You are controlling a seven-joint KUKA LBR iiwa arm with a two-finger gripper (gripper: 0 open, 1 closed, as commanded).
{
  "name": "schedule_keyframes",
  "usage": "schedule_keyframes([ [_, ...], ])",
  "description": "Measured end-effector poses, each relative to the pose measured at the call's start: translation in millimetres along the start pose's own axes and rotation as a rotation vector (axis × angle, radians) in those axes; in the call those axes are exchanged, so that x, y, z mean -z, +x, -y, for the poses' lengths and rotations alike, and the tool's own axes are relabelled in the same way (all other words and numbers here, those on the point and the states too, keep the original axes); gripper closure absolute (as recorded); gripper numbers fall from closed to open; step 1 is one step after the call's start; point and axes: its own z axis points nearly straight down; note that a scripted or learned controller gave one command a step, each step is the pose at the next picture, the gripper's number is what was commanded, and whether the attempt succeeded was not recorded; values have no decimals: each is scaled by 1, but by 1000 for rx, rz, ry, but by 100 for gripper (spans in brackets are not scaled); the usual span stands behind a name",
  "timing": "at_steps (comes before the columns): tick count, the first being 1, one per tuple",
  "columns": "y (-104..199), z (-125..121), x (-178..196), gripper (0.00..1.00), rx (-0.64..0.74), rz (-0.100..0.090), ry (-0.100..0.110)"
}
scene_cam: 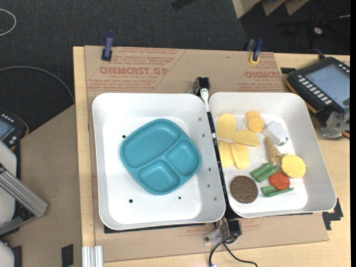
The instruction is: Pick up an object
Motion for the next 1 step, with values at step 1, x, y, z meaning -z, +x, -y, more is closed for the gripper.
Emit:
schedule_keyframes([
  [1,11,4,-95,100,-5,-8,23],
])
